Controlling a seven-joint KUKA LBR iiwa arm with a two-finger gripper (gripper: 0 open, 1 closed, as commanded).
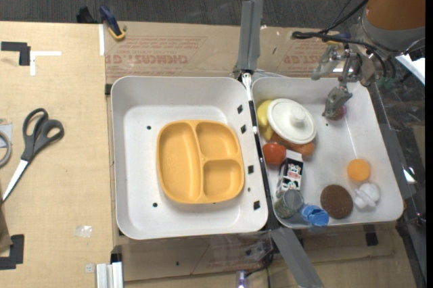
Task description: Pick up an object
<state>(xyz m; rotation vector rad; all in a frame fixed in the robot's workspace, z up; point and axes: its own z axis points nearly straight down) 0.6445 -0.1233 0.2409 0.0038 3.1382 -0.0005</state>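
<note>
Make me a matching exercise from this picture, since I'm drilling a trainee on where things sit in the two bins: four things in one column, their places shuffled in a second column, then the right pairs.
Things:
1. divided yellow plate
2. white lid
3. brown disc
4. scissors

Places:
A. right bin, near the front edge
B. on the bench, left of both bins
C. middle of the left bin
D. right bin, upper left part, by the divider

Pairs: 1-C, 2-D, 3-A, 4-B
</note>
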